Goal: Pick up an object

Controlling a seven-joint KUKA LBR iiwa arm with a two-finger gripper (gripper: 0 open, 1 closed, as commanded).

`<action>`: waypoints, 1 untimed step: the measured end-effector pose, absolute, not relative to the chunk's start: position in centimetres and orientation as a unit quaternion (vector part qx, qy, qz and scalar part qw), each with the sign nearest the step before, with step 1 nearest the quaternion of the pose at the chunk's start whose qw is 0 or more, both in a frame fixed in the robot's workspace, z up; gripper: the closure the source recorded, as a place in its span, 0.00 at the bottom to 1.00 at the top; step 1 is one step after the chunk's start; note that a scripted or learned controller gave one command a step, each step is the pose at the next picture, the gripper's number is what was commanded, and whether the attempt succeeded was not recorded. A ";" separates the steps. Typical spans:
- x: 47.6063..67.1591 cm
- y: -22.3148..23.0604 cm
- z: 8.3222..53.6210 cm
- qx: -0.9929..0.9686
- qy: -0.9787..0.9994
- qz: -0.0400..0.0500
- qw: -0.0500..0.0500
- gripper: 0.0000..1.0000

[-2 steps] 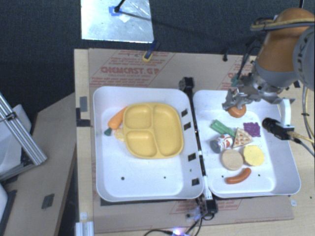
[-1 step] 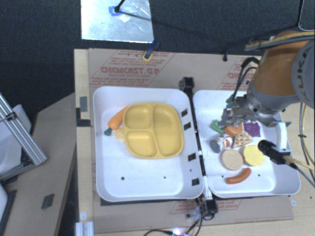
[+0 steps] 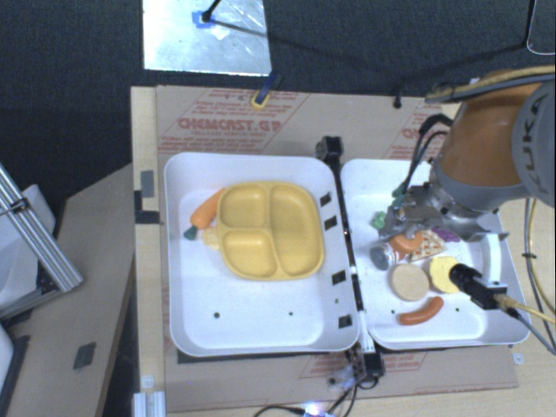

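Your claw hangs low over the toy pizza slice in the right bin; I cannot tell its state. The slice lies directly beneath.

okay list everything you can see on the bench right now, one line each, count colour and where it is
bins: two, white, side by side on the bench
divided tray: one, yellow, three compartments, in the left bin
toy carrot: one, orange with a green tip, left bin, against the tray's left edge
sausage: one, orange-red, near the front of the right bin
round disc: one, tan, right bin, just above the sausage
yellow piece: one, yellow, right of the disc
pizza slice: one, orange and white, under the gripper
green piece: one, small, left of the gripper
metal sheet: one, silver, behind the bench
arm: one, grey with an orange band, entering from the right
gripper: one, grey, low over the right bin's toys
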State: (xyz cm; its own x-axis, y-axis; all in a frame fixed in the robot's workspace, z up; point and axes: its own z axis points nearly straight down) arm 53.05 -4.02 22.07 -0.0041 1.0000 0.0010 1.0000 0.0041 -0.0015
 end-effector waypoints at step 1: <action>52.5 -4.5 23.0 -0.706 -0.708 -0.001 -0.001 1.00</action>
